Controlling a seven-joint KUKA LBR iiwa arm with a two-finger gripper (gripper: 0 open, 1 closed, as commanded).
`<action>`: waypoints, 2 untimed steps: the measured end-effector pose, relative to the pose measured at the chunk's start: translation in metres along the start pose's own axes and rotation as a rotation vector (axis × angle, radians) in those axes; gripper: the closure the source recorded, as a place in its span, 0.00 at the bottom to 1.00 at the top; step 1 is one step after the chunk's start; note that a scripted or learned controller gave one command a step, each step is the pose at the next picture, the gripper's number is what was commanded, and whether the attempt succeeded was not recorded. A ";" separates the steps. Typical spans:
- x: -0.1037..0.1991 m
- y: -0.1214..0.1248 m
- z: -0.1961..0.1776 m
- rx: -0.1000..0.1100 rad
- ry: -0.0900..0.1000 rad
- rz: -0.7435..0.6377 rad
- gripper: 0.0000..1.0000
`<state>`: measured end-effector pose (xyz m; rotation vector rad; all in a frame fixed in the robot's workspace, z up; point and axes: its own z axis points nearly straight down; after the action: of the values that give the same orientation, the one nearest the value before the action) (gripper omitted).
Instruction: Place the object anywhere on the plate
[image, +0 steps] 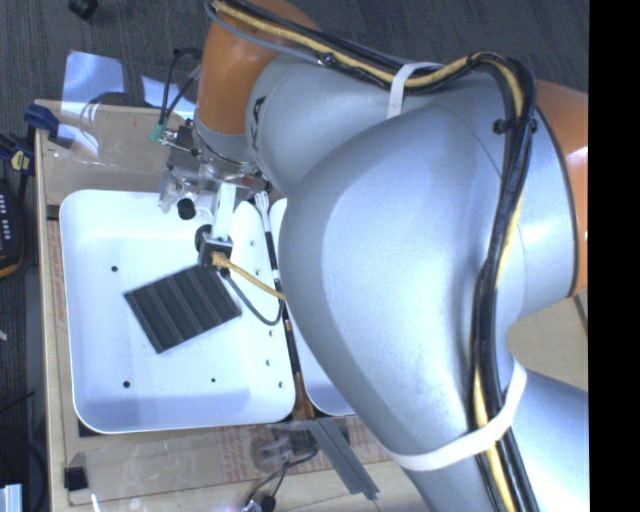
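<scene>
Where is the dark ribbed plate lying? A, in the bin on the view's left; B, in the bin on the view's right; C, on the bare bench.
A: the dark ribbed plate lies flat on the floor of the left-hand white bin.

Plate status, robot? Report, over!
Pincer over left bin's far side. Ribbed plate flat mid-bin, apart from it. Arm hides most of right bin.

Pale wooden bench (150, 465) bears two shallow white bins side by side: left bin (70, 300), right bin (322, 398) mostly under arm.
</scene>
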<state>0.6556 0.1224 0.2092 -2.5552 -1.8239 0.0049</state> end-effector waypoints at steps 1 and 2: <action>0.000 0.000 0.000 0.001 0.000 -0.001 0.00; 0.003 -0.002 -0.009 0.004 -0.001 -0.012 1.00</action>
<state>0.6548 0.1260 0.2180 -2.5425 -1.8374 0.0097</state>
